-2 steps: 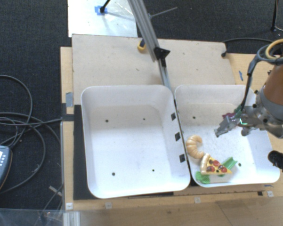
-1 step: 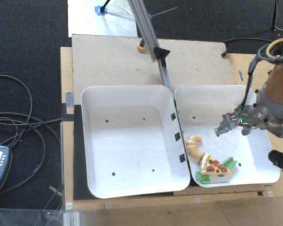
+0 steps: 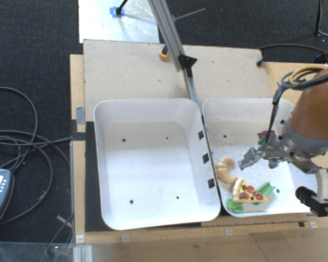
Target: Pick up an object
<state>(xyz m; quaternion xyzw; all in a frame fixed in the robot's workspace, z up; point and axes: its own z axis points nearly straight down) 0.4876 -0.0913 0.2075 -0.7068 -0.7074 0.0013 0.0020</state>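
In the right bin [image 3: 229, 111] a beige croissant-shaped toy [image 3: 225, 170] lies near the left wall. A pizza slice toy [image 3: 250, 192] with red toppings rests at the front edge, with a green piece [image 3: 266, 189] beside it. My gripper [image 3: 250, 158] hangs low over the middle of the right bin, just right of and slightly above the croissant, and I see nothing in it. A small magenta object [image 3: 263, 136] peeks out behind the wrist, partly hidden by the arm.
The left bin [image 3: 106, 146] stands beside the right one, its wall touching it at the centre. A slanted metal pole [image 3: 172, 31] crosses the back of the bench. Cables loop over the arm [image 3: 316, 119] at the right.
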